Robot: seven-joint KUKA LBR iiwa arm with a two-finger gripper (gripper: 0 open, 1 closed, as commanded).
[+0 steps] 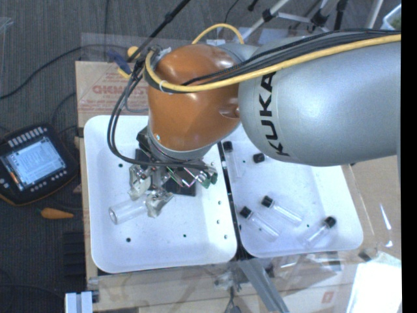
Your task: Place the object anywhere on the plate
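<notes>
My jaws (pixel 148 193) hang low over the left bin (pixel 104 253), and I cannot tell whether they are spread or pressed together: from above, the metal blurs into the wrist hardware. A clear vial (pixel 125 210) lies on its side on the bin floor, its near end touching or just under my tips, the rest sticking out toward the bin's left wall. I cannot say it sits between them, so I do not count it as held

The risk I judge greatest is a glancing contact: the vial is round, smooth and lying flat, so a slightly off-centre close could roll it away or squirt it out sideways. Grabbing it near one end could also let it swing and drop in transit

I cannot make out a plate anywhere, which leaves the drop-off point uncertain. My orange band (pixel 189 96) and grey arm (pixel 326 103) cover much of the view. Three more vials (pixel 280 208) lie in the right bin (pixel 352 233), well apart from me, across the ridge between the bins
</notes>
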